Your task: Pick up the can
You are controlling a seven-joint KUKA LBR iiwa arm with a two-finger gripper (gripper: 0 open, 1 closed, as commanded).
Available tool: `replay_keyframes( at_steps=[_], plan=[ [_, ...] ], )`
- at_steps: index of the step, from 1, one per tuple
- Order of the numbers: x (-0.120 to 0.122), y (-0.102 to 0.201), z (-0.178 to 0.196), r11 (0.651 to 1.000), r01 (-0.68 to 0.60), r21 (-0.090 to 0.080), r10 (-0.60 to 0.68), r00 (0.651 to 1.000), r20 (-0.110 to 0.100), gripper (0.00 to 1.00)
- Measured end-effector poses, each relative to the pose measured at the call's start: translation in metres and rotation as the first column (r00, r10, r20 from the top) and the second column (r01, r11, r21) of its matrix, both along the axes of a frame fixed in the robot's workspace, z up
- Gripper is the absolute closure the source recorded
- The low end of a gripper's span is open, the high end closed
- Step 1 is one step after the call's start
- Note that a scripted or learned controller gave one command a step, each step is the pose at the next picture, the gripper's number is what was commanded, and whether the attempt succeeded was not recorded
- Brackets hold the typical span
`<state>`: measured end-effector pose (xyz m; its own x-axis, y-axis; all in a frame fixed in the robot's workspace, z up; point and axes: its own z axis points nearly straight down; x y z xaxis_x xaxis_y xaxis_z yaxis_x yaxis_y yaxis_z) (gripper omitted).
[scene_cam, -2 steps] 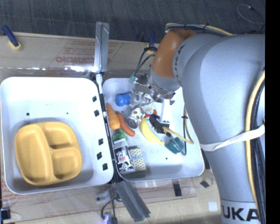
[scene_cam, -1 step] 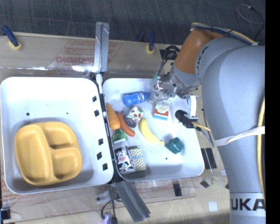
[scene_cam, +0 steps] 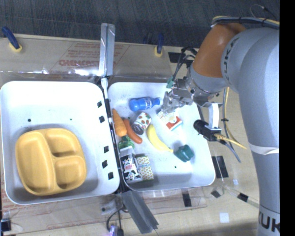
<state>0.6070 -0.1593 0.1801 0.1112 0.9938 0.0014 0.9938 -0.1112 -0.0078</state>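
The can (scene_cam: pixel 141 122) lies on its side in the right bin (scene_cam: pixel 196 173), with a white, patterned label and its dark end turned toward the front. It rests between an orange carrot (scene_cam: pixel 133 129) and a banana (scene_cam: pixel 157 139), just below a blue bottle (scene_cam: pixel 143 103). My gripper (scene_cam: pixel 167 105) hangs over the bin's upper middle, right of the blue bottle and just above a small red and white carton (scene_cam: pixel 174 123). It is up and to the right of the can, apart from it, and I see nothing held in it.
The right bin also holds a second carrot (scene_cam: pixel 118 123), a green leafy piece (scene_cam: pixel 126 143), a teal object (scene_cam: pixel 185 153) and two printed cartons (scene_cam: pixel 137 167). A yellow divided tray (scene_cam: pixel 50 160) fills the left bin (scene_cam: pixel 19 90). A divider with black clips separates the bins.
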Motion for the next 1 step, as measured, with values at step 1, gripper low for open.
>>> replay_keyframes(
  at_steps=[1],
  plan=[
    [-0.0020, -0.0251, -0.0294, 0.996, 0.086, 0.000, -0.086, 0.996, -0.002, 1.00]
  ],
)
